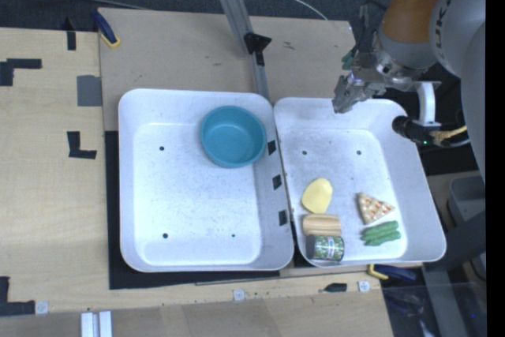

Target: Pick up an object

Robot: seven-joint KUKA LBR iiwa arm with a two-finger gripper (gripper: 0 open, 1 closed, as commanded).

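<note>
Two shallow white bins sit side by side below me. The left bin holds a single blue bowl, round and upright, resting near its far right corner, well off to the left of my gripper and a little nearer the camera. The right bin carries everything else, all gathered at its near end, well apart from my gripper, which hangs over that bin's far edge with nothing between its tips. Almost straight down the view from me lies a pale yellow rounded piece, smooth and lemon-like. Just beyond it, touching or nearly so, is a tan cylinder lying on its side, and right against that a green can with a patterned label, also on its side by the bin's near rim. To the right of these lies a pizza-slice toy, triangular, with a pale crust and reddish spots, and just beside it a green bean pod, narrow and ridged. Whether my gripper is spread or pressed together, I cannot tell from this angle.
</note>
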